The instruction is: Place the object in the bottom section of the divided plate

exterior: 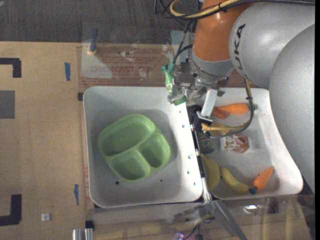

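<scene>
Worktop [40, 149]: pale wood w/ black corner marks [10, 66] and bits of blue tape [67, 71] along its left side. Left bin [100, 96] sits mid-worktop. The green divided plate [134, 146] lies flat about in the bin's centre, turned at an angle, w/ one big section and two smaller ones, all bare.

Claw [192, 99] hangs over the wall between the two bins, towards the worktop's far edge, under the grey arm [260, 34] w/ its orange band. It's too cluttered there to tell if the claw is spread or pressed together, and I can't make out anything pinched in it.

Right bin [280, 149] has all the loose things. One carrot [232, 109] lies just beside the claw, near the bin's far end. A small printed packet [235, 144] lies mid-bin. Two bananas [212, 171] lie side by side, the left one along the bin's left wall, near the worktop's front edge. A second carrot [264, 178] lies tilted by the bin's front right corner. Which one is the task's object, can't tell; all are well apart from the plate.
</scene>
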